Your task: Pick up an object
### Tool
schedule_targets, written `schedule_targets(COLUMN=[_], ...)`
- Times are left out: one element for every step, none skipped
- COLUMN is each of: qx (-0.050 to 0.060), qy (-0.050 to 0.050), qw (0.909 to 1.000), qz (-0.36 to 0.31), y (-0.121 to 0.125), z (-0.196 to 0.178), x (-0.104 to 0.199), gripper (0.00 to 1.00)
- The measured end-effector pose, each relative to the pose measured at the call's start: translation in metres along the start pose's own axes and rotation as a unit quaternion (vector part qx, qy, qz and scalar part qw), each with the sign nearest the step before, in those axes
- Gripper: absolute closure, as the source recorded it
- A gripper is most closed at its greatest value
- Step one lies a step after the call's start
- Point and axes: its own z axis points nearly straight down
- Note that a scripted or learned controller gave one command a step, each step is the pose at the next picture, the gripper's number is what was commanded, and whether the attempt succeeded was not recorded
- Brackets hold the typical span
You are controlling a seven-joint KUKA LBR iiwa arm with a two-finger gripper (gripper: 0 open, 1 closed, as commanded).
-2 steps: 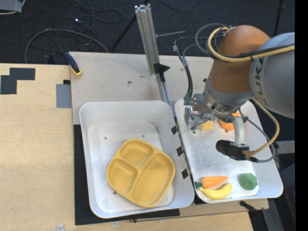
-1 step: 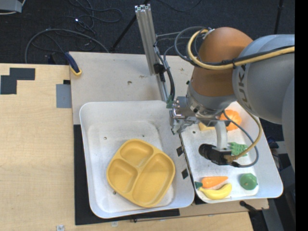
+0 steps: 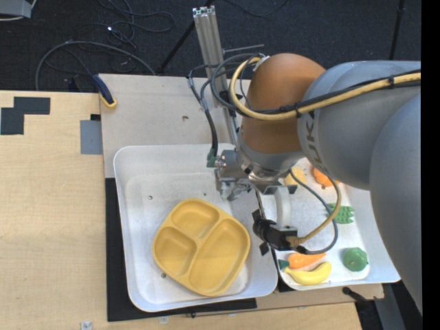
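Observation:
A yellow three-compartment plate (image 3: pixel 201 246) lies in the left white bin (image 3: pixel 127 184), toward its front. My gripper (image 3: pixel 232 183) hangs under the orange wrist band, over the back right part of that bin, just beyond the plate's far edge. In the right bin (image 3: pixel 377 256) lie an orange carrot (image 3: pixel 306 260), a yellow banana (image 3: pixel 311 275), a round green fruit (image 3: pixel 355 258), a leafy green piece (image 3: pixel 344 215) and an orange piece (image 3: pixel 322 177). The arm hides much of the right bin.
The big grey arm spans the right side above the right bin. A metal post (image 3: pixel 208 40) stands behind the bins. A wooden bench top (image 3: pixel 48 218) stretches to the left. Cables lie on the dark floor at the back.

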Motion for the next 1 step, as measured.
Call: schedule_targets(qx=[-0.001], qy=[-0.001], qw=[1.0000], qz=[0.001], y=[0.0005], z=[-0.0008], x=[-0.0017], gripper=[0.00])
